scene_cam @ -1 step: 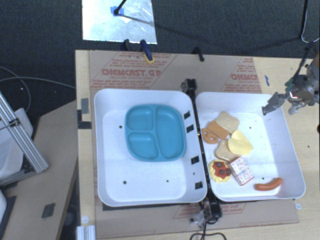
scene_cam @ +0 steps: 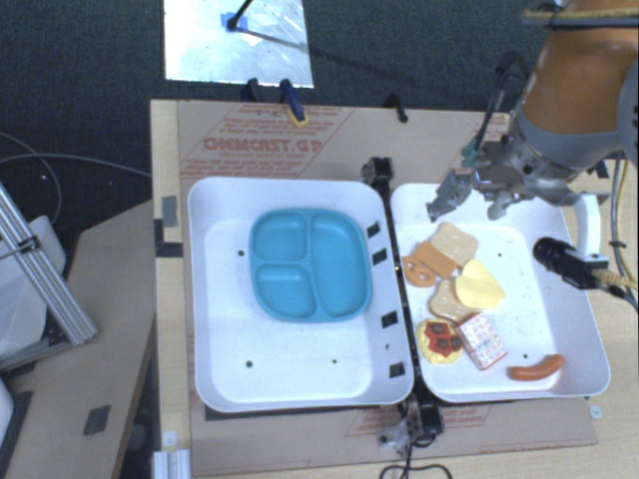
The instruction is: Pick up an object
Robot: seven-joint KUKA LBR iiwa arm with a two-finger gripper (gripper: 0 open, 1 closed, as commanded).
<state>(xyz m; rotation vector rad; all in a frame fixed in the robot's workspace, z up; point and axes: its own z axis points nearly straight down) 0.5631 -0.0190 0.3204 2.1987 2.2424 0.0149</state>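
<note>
Camera view from above takes in two shallow white bins side by side on a cardboard-covered bench. At centre left, the left white bin (scene_cam: 220, 367) holds a blue plastic plate with three compartments (scene_cam: 309, 265), lying flat near the bin's middle. At right, the right white bin (scene_cam: 569, 317) holds a cluster of toy food in its left half: a tan slice of toy bread (scene_cam: 455, 240) at the top of the group, a small orange pretzel-like piece (scene_cam: 427, 264) touching its lower left side, a yellow cheese-like wedge (scene_cam: 479, 287) just below the bread, a round toy pizza with red topping (scene_cam: 440, 340) lower down, and a small red-and-white patterned box (scene_cam: 483, 341) just beside the pizza on its right. A red-orange toy sausage (scene_cam: 534, 369) lies apart from the cluster, near the bin's lower right corner. The grey arm with its orange band enters from the upper right of the frame, and its two-finger gripper (scene_cam: 471, 199) hangs over the upper part of the right bin, just above the bread slice in the picture. Its two dark fingers are spread apart, with nothing between them. A shiny silver sheet (scene_cam: 200, 28) lies on the dark floor at the upper left of the frame.
</note>
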